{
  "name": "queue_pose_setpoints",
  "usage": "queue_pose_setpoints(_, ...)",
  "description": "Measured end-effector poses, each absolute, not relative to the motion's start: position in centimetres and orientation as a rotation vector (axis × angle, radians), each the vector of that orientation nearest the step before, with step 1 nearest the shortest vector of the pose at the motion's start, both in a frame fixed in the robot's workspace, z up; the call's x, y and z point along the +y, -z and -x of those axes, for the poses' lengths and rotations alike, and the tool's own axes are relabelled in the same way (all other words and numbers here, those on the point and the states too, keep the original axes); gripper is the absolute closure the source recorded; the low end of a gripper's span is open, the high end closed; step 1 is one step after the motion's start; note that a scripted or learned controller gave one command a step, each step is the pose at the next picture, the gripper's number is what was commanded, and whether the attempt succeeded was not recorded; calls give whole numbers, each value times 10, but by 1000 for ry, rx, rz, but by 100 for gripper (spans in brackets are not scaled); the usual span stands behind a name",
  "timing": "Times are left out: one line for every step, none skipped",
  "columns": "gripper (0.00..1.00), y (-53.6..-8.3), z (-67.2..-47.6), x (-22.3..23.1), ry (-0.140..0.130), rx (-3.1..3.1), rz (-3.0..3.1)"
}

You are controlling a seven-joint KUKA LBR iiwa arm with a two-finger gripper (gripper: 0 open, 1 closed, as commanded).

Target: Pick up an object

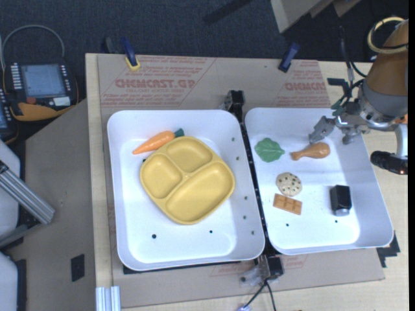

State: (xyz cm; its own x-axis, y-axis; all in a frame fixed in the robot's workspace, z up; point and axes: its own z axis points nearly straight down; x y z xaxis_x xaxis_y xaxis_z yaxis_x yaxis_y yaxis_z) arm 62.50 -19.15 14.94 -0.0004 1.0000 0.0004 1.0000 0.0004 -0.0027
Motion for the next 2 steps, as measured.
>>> queue_pose_setpoints(0,-107,-624,-188,-4,-2220,2217)
queue_pose_setpoints(0,-88,-627,-187,7,-2226,2224)
